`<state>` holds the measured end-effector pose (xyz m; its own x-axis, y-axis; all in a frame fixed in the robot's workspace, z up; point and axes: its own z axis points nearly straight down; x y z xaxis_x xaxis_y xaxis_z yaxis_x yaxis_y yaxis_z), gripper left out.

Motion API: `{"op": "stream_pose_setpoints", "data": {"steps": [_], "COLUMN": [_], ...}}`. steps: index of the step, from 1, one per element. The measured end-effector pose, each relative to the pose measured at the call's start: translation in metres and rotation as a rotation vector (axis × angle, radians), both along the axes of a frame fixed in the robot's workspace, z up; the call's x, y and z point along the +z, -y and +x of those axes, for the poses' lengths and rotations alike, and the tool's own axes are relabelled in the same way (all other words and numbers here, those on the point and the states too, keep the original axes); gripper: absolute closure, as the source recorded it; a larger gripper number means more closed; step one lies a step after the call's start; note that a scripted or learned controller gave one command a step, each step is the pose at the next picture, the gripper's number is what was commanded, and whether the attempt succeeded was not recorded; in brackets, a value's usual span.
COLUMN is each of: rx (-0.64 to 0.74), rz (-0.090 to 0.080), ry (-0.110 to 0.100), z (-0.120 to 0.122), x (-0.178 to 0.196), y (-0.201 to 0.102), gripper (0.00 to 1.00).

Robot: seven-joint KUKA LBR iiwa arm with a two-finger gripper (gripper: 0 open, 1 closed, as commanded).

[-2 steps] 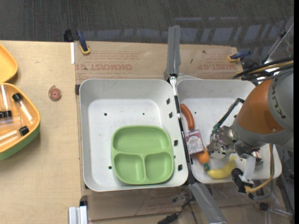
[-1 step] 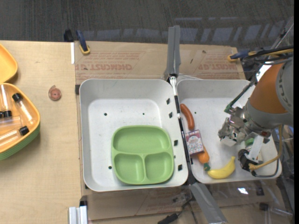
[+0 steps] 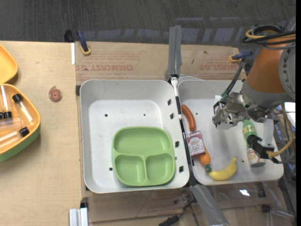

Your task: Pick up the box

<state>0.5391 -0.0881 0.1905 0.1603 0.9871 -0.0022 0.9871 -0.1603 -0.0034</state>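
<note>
The box (image 3: 195, 143) is a small flat packet with a purple and white label. It lies in the right bin (image 3: 207, 91) close to the left wall, between a red sausage and an orange carrot. My gripper (image 3: 224, 118) hangs over the middle of the right bin, to the right of the box and a little farther back. Nothing shows between its fingers. The box lies apart from the gripper.
A red sausage (image 3: 189, 117), a carrot (image 3: 204, 158), a banana (image 3: 224, 170) and two bottles (image 3: 251, 142) share the right bin. The left bin (image 3: 99, 126) holds a green divided plate (image 3: 143, 155). A yellow tray with vials (image 3: 14, 121) sits at far left.
</note>
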Motion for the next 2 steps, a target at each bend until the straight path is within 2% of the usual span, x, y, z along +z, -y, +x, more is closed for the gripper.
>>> {"op": "stream_pose_setpoints", "data": {"steps": [1, 2], "rx": [-0.367, -0.32], "rz": [-0.001, -0.001], "ry": [-0.003, 0.0], "z": [-0.021, -0.007], "x": [-0.03, 0.022], "y": [0.022, 0.01], "gripper": [1.0, 1.0]}}
